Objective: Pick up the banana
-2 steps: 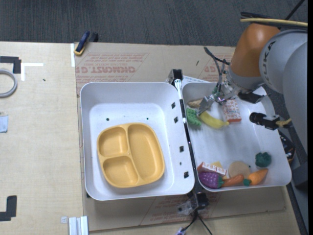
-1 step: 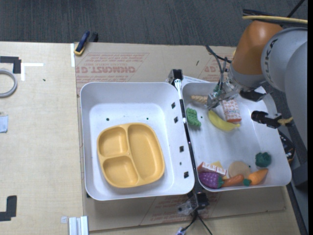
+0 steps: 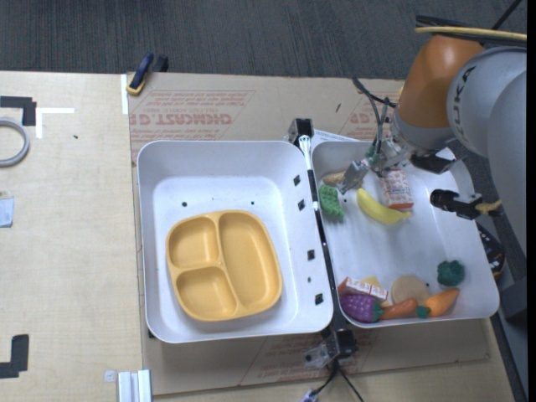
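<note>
**Desk:** What does the setting look like?

**Photographer:** A pale wooden counter (image 3: 67, 258) seen from above at a slant; dark grey carpet (image 3: 251, 15) runs along the far side; a flattened cardboard sheet (image 3: 193, 111) with red printing lies under two shallow white bins; black tape marks and a strip of white tape sit on the wood at left; a small blue-and-yellow tool (image 3: 141, 74) lies at the cardboard's far corner.

**Desk:** Give me the counts.

**Photographer:** Two bins side by side; the left bin (image 3: 159, 224) carries one yellow three-section plate (image 3: 224, 264); the right bin (image 3: 469, 308) carries one banana (image 3: 379, 208), one green leafy toy (image 3: 331, 202) by the dividing wall, one red-and-white packet (image 3: 396, 189) just beside the banana, and along the near edge one purple grape bunch (image 3: 360, 306), one small printed box (image 3: 367, 288), one tan round piece (image 3: 409, 289), two orange carrots (image 3: 440, 301) and one dark green piece (image 3: 450, 270).

**Desk:** And the arm?

**Photographer:** One grey arm (image 3: 490, 99) with an orange band, reaching in from the right; its gripper (image 3: 373, 167) hangs over the far part of the right bin, just above and beside the banana's far end; whether the jaws are spread or pressed together I cannot tell; the banana lies on the bin floor, between the green toy and the packet.
</note>
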### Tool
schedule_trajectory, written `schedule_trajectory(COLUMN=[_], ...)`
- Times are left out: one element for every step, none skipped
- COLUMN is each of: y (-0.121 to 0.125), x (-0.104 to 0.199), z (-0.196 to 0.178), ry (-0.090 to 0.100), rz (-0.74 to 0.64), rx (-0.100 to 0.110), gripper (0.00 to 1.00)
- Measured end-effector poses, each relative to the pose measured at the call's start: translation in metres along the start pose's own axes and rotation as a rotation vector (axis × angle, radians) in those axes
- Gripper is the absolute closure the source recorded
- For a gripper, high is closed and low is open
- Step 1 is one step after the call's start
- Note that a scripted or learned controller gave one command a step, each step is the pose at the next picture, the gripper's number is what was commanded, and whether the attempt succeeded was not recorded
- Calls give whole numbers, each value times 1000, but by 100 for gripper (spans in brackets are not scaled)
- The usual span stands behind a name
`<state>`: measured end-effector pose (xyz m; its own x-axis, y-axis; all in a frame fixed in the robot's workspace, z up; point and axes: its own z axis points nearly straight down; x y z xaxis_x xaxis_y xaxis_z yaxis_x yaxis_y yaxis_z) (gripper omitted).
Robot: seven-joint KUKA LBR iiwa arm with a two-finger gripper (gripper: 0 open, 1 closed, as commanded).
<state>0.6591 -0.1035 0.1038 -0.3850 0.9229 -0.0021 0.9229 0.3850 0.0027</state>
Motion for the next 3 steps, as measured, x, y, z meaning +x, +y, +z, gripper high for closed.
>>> schedule_trajectory(y=[-43, -42, -161], x=[21, 20, 64], z=[11, 1, 11], ry=[2, 0, 2], rz=[3, 6, -85], rx=[3, 1, 2], gripper=[0, 100, 100])
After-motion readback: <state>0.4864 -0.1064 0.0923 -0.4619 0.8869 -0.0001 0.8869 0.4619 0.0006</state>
